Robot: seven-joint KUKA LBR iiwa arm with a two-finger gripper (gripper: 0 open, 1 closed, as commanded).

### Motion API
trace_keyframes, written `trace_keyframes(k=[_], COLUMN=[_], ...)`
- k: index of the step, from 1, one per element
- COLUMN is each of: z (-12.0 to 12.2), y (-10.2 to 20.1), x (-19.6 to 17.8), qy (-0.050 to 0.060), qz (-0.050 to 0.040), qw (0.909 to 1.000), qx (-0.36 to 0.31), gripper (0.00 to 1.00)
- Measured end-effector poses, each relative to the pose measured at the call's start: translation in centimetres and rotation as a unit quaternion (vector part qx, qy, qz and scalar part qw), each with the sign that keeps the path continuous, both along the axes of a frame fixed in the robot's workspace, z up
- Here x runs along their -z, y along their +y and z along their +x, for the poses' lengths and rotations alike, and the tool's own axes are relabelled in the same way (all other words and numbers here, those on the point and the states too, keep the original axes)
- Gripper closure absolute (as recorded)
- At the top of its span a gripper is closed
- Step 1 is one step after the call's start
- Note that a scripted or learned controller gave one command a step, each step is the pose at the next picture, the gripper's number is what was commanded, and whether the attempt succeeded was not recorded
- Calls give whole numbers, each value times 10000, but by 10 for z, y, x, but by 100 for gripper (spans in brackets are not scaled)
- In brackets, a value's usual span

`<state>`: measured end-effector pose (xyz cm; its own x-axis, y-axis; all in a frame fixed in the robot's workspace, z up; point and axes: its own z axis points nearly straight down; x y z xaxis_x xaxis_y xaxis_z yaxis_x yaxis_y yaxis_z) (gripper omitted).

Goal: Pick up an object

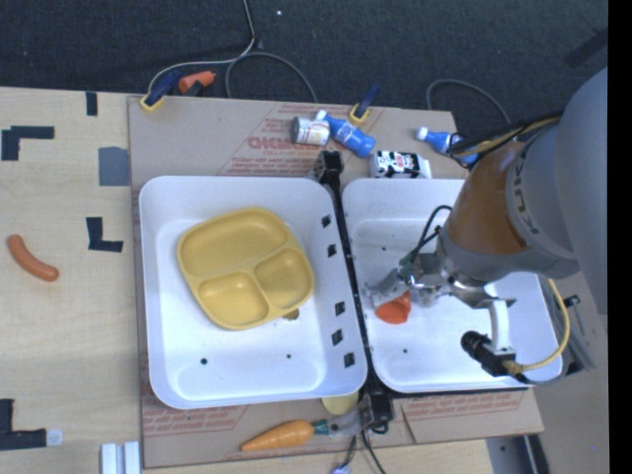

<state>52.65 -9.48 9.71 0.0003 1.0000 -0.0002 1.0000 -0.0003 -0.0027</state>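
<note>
Faint red lettering on the brown cardboard sheet (267, 146) under the bins, too blurred to read. Left bin (168, 363): smooth white plastic, shallow, rounded corners, holding a glossy yellow three-compartment plate (247, 268) set at a tilt. Right bin (434, 368): same white plastic, with a small orange-red rounded object (394, 310) near its left wall. Metallic pincer (387, 291) low in the right bin, tips just above and apparently touching that object; cannot tell how far open, nor whether anything is gripped. Off the bins on the table (59, 186): a plastic carrot (279, 434) at the front, a reddish sausage shape (33, 258) far left.
</note>
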Motion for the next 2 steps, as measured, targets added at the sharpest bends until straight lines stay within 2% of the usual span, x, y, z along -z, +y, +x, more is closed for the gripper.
trace_keyframes(k=[1, 2], z=[147, 142], y=[-8, 51], x=[-69, -89], qy=[-93, -24], qz=[-19, 4], qw=[10000, 10000], qx=[-30, -33], gripper=[0, 0])
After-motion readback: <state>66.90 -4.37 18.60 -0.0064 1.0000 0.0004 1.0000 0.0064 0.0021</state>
